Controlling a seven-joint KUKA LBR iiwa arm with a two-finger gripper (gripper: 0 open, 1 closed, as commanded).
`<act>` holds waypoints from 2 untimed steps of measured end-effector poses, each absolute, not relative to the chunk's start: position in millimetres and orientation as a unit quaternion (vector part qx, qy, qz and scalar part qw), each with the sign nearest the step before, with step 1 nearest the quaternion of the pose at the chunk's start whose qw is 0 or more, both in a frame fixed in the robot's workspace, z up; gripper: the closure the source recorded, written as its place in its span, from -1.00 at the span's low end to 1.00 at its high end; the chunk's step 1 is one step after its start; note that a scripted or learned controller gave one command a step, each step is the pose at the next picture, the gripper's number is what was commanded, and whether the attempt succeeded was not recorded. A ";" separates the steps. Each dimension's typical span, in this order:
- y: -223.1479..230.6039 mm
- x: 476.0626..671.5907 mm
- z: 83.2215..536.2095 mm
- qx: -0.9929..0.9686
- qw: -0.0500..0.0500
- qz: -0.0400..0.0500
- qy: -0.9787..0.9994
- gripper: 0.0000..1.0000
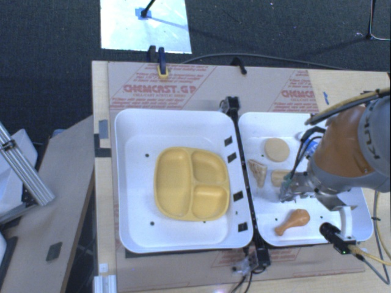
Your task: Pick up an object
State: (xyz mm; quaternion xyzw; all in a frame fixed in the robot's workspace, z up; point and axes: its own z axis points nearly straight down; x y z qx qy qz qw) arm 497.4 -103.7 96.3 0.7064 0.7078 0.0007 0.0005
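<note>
Over the right bin [366, 224], the arm's claw [287, 191] hangs low just beside a small tan food piece [279, 177], w/ the wedge-shaped slice [258, 173] a bit further to its left; can't tell whether it's apart or together, as wrist & cables hide it. Just below & right of the claw lies the toy drumstick [292, 221], untouched; above it sits a round cookie [276, 149], and well to its left, in the left bin [131, 163], a yellow divided plate [191, 183].
</note>
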 end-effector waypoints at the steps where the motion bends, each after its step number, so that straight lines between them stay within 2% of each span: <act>1: -112.6 500.0 143.2 0.707 0.003 0.002 0.707 1.00; 2: -113.8 505.9 206.8 0.706 0.004 0.002 0.709 1.00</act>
